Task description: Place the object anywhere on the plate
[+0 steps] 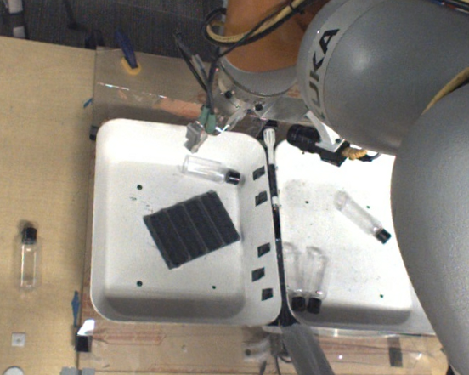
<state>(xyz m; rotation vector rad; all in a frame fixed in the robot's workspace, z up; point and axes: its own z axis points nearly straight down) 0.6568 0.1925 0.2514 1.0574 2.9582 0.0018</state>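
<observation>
A clear vial with a black cap [209, 170] lies on its side near the back of the left bin [112, 235]. The black ribbed plate [190, 228] lies flat in the middle of that bin, just in front of the vial and apart from it. My gripper [196, 137] hangs at the bin's back rim, just above and behind the vial's clear end. The vial rests on the bin floor, and nothing shows in the gripper's grasp.
The right bin [391, 297] holds one vial [361, 218] near its middle and two more [306, 279] standing by the front left corner. Another vial [28, 256] lies on the wooden bench to the left. The arm's bulk covers the upper right.
</observation>
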